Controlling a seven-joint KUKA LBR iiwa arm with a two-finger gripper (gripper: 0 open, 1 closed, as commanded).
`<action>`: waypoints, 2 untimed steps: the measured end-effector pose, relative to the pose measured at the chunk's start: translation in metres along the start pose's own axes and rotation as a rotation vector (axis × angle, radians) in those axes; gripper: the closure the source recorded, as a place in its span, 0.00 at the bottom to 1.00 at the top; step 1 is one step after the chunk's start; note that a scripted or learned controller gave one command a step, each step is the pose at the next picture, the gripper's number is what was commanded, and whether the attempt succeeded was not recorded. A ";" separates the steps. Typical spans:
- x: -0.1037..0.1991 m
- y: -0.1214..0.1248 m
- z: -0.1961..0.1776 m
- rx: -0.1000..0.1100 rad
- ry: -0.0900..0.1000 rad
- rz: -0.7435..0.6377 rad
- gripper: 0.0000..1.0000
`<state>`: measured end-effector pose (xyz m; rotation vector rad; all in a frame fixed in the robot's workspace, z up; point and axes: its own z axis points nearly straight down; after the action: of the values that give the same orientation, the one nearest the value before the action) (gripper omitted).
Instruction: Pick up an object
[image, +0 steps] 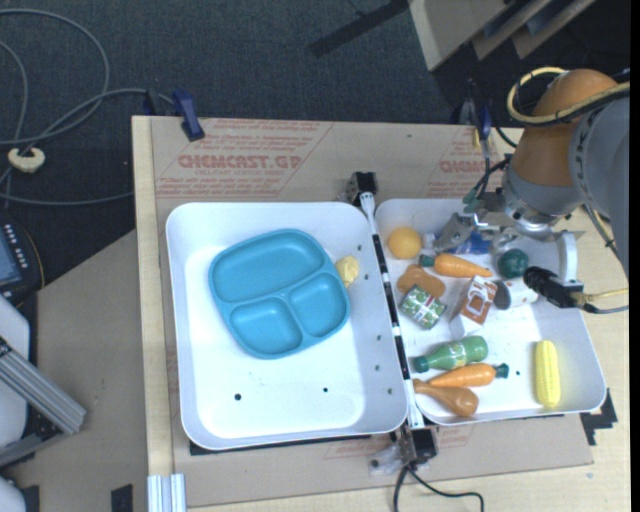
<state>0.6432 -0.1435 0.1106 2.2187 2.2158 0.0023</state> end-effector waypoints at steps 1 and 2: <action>-0.054 0.024 0.012 0.004 0.003 0.001 0.00; -0.046 -0.023 0.027 0.010 0.005 0.000 0.00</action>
<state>0.6197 -0.1900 0.0840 2.2258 2.2232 -0.0037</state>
